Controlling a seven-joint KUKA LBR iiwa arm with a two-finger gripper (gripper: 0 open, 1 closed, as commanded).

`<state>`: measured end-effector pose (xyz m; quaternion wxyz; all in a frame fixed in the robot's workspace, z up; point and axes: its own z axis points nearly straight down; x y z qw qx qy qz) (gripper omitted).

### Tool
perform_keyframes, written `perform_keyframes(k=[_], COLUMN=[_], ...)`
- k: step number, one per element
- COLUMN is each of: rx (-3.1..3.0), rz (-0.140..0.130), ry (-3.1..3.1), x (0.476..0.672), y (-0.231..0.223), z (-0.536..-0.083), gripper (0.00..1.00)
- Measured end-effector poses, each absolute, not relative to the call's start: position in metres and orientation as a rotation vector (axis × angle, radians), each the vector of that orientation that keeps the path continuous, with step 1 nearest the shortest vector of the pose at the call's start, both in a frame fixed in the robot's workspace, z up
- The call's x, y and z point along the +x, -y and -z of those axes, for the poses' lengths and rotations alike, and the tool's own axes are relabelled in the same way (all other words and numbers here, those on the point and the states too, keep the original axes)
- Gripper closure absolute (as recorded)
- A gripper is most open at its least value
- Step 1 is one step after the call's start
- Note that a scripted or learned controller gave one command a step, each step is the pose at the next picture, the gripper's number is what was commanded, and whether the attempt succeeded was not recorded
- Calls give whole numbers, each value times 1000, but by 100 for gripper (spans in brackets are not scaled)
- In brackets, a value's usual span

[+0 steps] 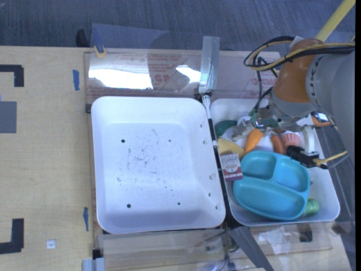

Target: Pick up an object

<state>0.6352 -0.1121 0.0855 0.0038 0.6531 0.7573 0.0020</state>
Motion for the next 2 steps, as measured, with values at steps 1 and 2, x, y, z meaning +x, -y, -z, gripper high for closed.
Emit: perform_keyframes(k=[1, 2], rx=[2046, 2138], rz=[-9, -11], ry=[-2371, -2295], x=[637, 650], y=[112, 30], z=[-95, -186], gripper=[100, 100])
